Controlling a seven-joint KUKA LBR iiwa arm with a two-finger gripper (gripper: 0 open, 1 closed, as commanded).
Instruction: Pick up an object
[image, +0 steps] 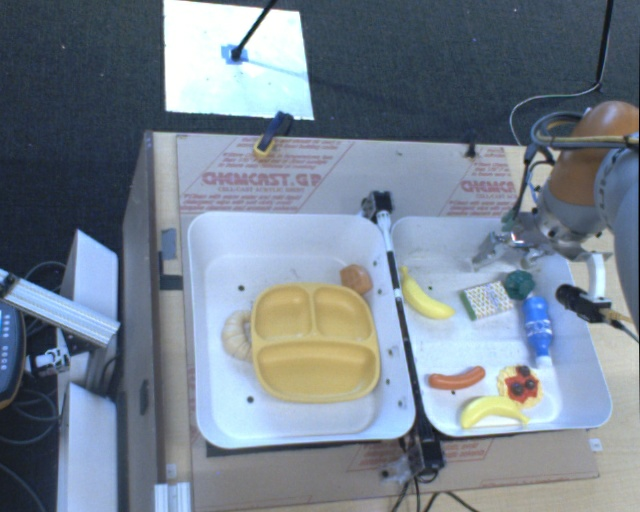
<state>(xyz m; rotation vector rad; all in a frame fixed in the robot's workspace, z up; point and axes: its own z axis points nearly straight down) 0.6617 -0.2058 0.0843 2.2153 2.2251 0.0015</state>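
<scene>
Over the far edge of the right bin (600, 405), the gripper (510, 245) hanging low from the grey arm with its orange band, metal fingers (487, 250) spread apart and clamped on nothing. Just beneath and toward the near side, a dark green round object (518, 285), close to the fingertips though contact cannot be made out. Beside that, a green-and-white patterned packet (486, 299), and nearer the right wall a blue bottle (537, 326) lying on its side. Along the divider, a yellow banana (425, 299); toward the near edge, a red sausage (457, 378), a second banana (492, 411) and a small pizza-like toy (520, 384) with red and dark spots. In the left bin (215, 420), a yellow divided tray (315, 340) at the middle, a pale ridged shell-like piece (237, 335) touching its left rim, and a brown rounded lump (355, 279) at its far right corner
</scene>
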